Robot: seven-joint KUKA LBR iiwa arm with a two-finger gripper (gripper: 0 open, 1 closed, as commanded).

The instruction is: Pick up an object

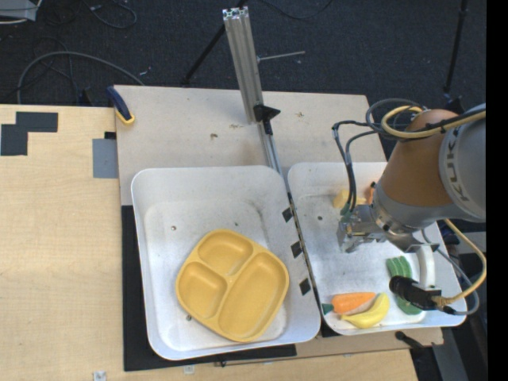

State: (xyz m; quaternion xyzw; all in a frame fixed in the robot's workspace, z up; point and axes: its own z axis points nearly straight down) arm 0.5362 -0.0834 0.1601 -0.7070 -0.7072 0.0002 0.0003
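Your gripper (355, 238) hangs over the right bin (317, 213); I cannot tell its state. The banana (370, 314) looks light and slippery, so grab its middle.

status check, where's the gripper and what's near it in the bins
Gripper low over the right bin, fingers unclear. Carrot, banana, green item at the near corner, untouched. Yellow divided plate alone in the left bin.
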